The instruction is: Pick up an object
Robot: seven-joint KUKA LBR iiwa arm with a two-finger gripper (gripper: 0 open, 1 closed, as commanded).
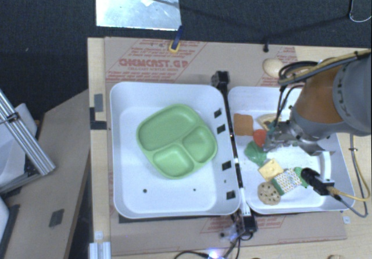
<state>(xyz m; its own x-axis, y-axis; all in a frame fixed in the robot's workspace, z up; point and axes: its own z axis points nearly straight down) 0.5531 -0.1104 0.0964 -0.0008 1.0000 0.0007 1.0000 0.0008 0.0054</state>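
Cardboard-topped bench, two white bins: left bin (125,135) has a green divided plate (176,140), right bin (337,191) is crowded w/ small toy foods, and the gripper (268,140) sits low over the pile near the red piece (259,135) and green piece (254,152). Can't tell how the pincer is set, the wrist hides it, and nothing visibly sits in it. Risk imo: pieces lie touching, so a close could nip two, or shove the yellow wedge (270,169) aside and come up w/ nothing.
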